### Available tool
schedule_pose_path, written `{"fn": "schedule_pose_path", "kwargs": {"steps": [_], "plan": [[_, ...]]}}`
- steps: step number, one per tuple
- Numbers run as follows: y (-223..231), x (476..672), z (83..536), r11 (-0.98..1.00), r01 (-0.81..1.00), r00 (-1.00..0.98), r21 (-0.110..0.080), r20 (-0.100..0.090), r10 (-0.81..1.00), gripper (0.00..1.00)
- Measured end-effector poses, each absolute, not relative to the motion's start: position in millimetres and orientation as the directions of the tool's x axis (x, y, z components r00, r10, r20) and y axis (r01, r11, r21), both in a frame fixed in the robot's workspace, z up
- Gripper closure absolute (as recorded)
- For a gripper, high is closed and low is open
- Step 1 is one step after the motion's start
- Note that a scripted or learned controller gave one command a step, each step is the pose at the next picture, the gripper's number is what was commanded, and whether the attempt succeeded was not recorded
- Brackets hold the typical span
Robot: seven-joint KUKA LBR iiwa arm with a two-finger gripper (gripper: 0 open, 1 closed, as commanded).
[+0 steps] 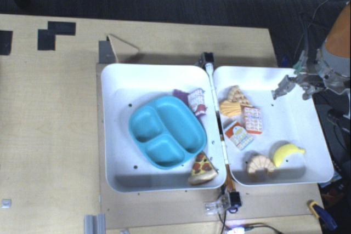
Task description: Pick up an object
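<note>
Approach is the step in hand: the gripper (294,86) hovers over the far right part of the right bin (315,134), with nothing between its fingers, which stand apart, pointing left and slightly toward the near side. No object is yet singled out, so the next move calls for choosing one and coming down squarely over it. The toy banana (287,154) looks the likeliest pick, lying alone in the near right part of that bin with bare floor around it; its long axis runs left to right with a slight tilt, one tip pointing right and a little far. Closing across its narrow width, not along its length, would suit it. Just left of it lies a croissant (260,164), and further left a cluster of fries (231,108), a waffle-like piece (237,94) and small printed cartons (247,126). The left bin (118,112) holds a blue divided plate (166,131), a pizza slice (202,169) and a purple packet (193,100).
</note>
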State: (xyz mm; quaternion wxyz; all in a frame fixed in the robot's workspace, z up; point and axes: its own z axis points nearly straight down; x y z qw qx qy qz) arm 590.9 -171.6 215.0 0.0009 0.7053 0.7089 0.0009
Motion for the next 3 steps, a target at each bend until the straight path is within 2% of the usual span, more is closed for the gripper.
{"fn": "schedule_pose_path", "kwargs": {"steps": [1, 2, 3], "plan": [[-150, 611.2, 99, 0.003, 1.000, -0.003, 0.013, -0.003, 1.000, 0.00], [-104, 637.4, 86, 0.007, 1.000, -0.007, 0.006, 0.001, 1.000, 0.00], [-104, 638.9, 99, 0.010, 1.000, -0.010, 0.010, 0.001, 1.000, 1.00]]}}
